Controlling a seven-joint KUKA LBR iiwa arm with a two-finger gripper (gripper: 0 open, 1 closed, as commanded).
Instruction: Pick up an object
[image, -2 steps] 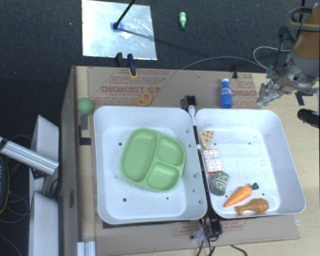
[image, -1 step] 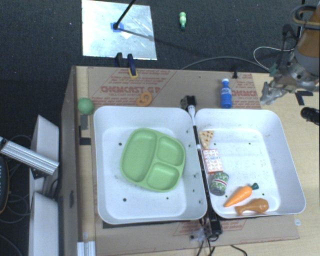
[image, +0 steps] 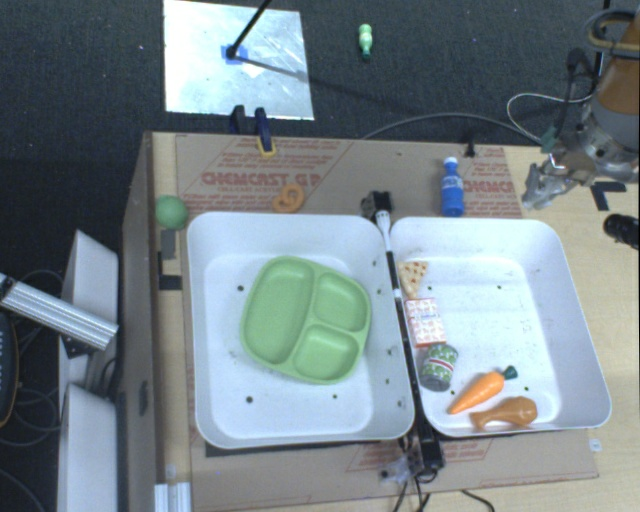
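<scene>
Green and divided into three compartments, a plate (image: 305, 320) lies in the left bin (image: 215, 240). The right bin (image: 560, 290) holds a waffle piece (image: 413, 274), a small patterned box (image: 424, 322), a can (image: 437, 366), a carrot (image: 478, 390) and a tan drumstick-like toy (image: 505, 411), all toward its left and near sides. The gripper (image: 545, 183) hangs at the far right, above the surface beyond the right bin, holding nothing; whether it is parted I cannot tell. A blue bottle (image: 452, 187) stands just beyond the bin.
</scene>
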